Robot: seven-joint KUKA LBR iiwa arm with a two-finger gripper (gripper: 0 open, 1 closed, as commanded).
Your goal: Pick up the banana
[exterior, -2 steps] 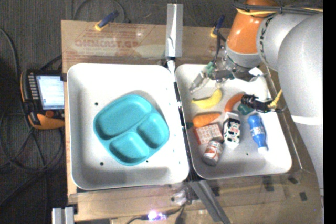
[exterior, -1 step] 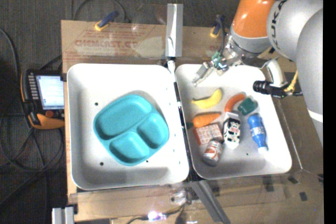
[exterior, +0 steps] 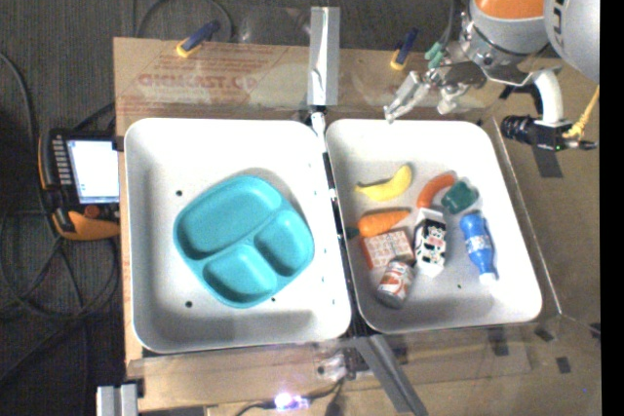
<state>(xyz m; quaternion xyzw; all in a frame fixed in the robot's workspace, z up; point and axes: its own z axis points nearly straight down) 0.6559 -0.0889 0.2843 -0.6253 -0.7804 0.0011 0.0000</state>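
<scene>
gripper (exterior: 421, 93): above right bin's (exterior: 507, 209) far rim, fingers spread, nothing held | banana (exterior: 385, 183): lying in right bin, beside carrot (exterior: 383, 221), well apart from gripper

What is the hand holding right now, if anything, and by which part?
Nothing. The hand hangs above the far rim of the right bin with nothing between its fingers; the banana lies in that bin.

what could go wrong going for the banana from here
The banana lies close against the orange carrot and the other toys, so the fingers may likely nudge or catch a neighbour instead. The gripper hangs above the right bin's far rim, apart from the banana, so it might clip that rim descending.
</scene>
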